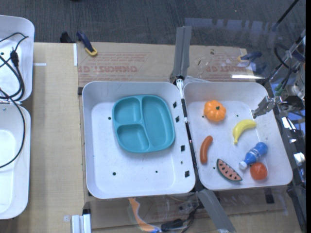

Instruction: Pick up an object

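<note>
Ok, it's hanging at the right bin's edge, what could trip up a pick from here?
1. The blue bottle, red ball and watermelon slice lie clustered near the right bin's front corner, so closing on one may knock another.
2. The gripper sits close to the right bin wall; descending there could clip it.
3. The banana is curved and might slip.

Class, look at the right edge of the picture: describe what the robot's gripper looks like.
The gripper is small, grey and metallic, ending in slim fingers that taper toward the right bin. Behind it sits darker hardware with blue parts and thin dark cables; finer detail is too blurred to tell.
</note>
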Controlling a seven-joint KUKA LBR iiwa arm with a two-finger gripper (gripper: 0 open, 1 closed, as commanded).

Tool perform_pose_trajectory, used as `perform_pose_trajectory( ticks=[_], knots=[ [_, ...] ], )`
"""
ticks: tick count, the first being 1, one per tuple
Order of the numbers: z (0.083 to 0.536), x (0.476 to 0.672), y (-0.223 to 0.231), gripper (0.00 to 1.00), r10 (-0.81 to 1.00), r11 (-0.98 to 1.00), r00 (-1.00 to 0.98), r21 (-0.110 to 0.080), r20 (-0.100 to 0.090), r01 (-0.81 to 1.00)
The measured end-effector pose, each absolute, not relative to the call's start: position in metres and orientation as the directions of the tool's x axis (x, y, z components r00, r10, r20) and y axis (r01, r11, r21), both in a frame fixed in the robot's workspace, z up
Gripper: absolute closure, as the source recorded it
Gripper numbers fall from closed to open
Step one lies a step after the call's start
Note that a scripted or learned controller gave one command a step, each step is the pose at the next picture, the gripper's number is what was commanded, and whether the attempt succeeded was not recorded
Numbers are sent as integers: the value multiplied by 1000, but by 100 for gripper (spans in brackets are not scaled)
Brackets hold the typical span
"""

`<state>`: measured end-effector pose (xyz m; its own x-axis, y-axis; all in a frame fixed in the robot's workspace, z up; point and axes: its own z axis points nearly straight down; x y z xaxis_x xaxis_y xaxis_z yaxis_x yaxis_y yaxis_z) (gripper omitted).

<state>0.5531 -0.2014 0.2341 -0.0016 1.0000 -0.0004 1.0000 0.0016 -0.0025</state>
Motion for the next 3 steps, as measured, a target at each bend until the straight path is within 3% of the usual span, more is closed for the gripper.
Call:
perform_pose_trajectory(
  ticks=[1, 2, 3],
  knots=[
    [106, 557, -179, 0, 1000, 1, -1, -3, 0, 1000],
    [91, 569, -159, 0, 1000, 2, -2, -3, 0, 1000],
    [100, 569, -160, 100, 1000, -1, 1, -3, -1, 1000]
  ],
)
